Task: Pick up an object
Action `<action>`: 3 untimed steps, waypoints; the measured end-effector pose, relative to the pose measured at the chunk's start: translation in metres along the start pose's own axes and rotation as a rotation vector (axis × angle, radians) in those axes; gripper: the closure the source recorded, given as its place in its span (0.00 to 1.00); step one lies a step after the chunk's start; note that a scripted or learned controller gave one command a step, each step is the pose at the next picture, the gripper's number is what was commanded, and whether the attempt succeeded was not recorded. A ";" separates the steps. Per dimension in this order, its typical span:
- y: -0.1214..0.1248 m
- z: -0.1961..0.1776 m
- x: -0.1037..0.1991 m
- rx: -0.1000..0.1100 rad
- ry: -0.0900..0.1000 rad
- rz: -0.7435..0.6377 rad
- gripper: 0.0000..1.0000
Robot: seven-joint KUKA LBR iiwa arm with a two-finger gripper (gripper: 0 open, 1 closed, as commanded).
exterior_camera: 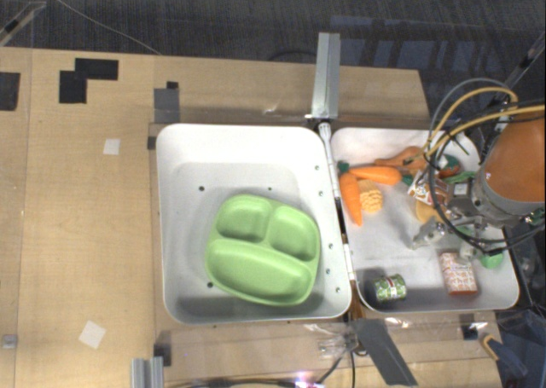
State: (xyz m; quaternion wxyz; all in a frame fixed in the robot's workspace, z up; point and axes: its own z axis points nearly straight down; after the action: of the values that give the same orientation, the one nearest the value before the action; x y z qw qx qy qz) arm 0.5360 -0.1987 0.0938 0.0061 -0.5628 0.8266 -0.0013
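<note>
**Hovering over the right bin, nothing seen in the grip**

Camera view, looking down at a slant:

- Arm [522, 199] enters from the right edge. Its orange band [514, 165] sits over the right side of the right bin [388, 246].
- Yellow and black cables [465, 109] loop over the bin's far right corner and run down to the wrist.
- Gripper [445, 222] is low over the right half of the right bin, half buried in cables and brackets. Whether it is spread or pressed together: cannot tell. No item can be made out in its grip.
- Pickable items, all in the right bin:
  - Orange carrot [377, 175] lies crosswise near the far wall.
  - Second carrot [349, 200] lies along the left wall, its upper end near the first.
  - Yellow corn piece [371, 201] lies just beside the second carrot, under the first.
  - Brownish-orange piece [408, 157] sits at the far wall, beside the first carrot's right end; its kind is not clear.
  - Green can [390, 287] lies on its side near the front wall, well apart from the carrots.
  - Small reddish box [458, 274] lies near the front right, just below the gripper.
  - Small green piece [490, 260] lies right of the box, partly under cables; too small to name.
- Left bin [183, 152] holds a green divided plate [263, 250], right side up, with two small compartments on the far side and one long one on the near side. It sits toward the bin's front right and is well apart from the gripper.
- Both bins rest on the wooden bench [77, 233]. A metal bar [325, 79] stands at the far end of the seam between them.
</note>
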 end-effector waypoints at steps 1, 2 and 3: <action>0.006 -0.001 -0.066 0.015 0.007 -0.145 0.00; -0.066 0.000 -0.044 0.012 0.006 -0.358 0.00; -0.026 -0.001 -0.001 0.014 0.008 -0.343 0.00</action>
State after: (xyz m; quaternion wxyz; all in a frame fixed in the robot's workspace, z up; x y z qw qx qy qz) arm 0.5609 -0.2071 0.0951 0.0064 -0.6955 0.7184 -0.0103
